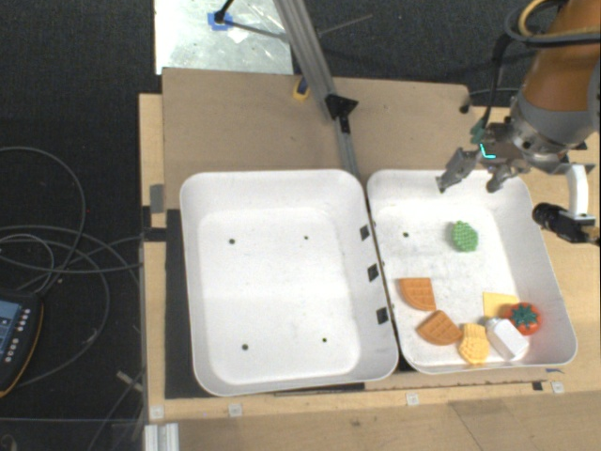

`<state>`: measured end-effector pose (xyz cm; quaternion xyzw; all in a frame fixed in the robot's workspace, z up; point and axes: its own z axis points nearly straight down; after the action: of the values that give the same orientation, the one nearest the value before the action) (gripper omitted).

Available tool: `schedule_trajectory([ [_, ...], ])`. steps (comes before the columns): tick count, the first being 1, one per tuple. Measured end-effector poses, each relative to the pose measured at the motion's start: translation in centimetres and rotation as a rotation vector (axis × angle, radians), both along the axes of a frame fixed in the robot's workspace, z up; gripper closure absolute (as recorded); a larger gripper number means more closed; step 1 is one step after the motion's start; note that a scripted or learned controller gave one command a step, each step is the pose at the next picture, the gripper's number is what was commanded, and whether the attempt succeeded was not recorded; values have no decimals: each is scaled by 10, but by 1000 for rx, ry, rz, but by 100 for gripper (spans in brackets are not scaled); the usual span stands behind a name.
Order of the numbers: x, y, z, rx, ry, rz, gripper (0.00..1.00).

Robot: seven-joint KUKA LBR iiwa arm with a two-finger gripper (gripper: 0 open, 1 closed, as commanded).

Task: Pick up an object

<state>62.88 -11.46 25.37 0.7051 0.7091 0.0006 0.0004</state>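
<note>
Nearest you, along the front edge of the right-hand white bin (554,294), sits a tight cluster: a white block (506,339) with a small red-and-green tomato-like toy (525,318) touching it, a yellow wedge (499,302) just behind, a yellow waffle-textured piece (474,347), and two orange waffle-patterned wedges (438,328) (418,293). Packed together like this, these leave you little room for fingers to slip around any one piece.

Further back, the bumpy green rounded toy (464,236) lies alone on bare bin floor, well apart from the rest. I judge it the easiest pick for that reason.

Beyond it, the two-finger gripper (475,175) hangs over the bin's far rim, fingers spread and holding nothing, near the green toy but not above it. You would need to bring it forward and down.

The left-hand white bin (202,280) holds no objects.
</note>
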Motion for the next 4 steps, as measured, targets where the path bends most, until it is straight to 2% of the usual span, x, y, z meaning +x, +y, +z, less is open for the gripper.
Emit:
schedule_trajectory([
  [1,7,-7,-55,0,5,-4,0],
  [3,-8,-2,-156,1,6,-5,0],
  [4,-5,-3,-142,0,-3,-5,100],
])
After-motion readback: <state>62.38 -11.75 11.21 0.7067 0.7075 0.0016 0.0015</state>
